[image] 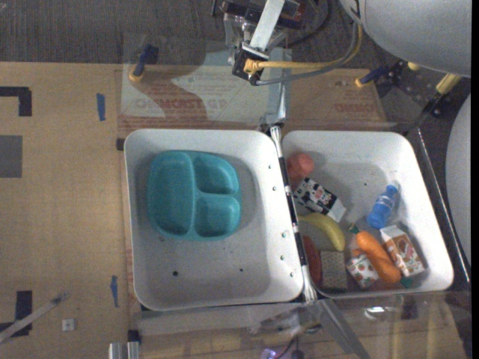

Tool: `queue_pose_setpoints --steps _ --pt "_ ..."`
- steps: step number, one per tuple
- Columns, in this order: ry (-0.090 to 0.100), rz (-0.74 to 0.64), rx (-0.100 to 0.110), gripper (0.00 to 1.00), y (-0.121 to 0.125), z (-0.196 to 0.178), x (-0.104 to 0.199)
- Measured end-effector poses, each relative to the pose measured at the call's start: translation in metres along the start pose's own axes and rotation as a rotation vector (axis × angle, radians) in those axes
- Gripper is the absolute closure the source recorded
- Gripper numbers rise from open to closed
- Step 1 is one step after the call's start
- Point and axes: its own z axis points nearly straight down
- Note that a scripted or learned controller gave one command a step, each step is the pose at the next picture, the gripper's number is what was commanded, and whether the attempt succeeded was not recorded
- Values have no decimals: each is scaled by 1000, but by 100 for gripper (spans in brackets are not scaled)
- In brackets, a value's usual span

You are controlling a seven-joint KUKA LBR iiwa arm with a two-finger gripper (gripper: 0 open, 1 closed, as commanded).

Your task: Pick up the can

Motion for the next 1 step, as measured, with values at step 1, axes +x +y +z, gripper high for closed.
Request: queue_pose_setpoints --steps 1 --pt "-2 -4 -1 100 1 -8 2"
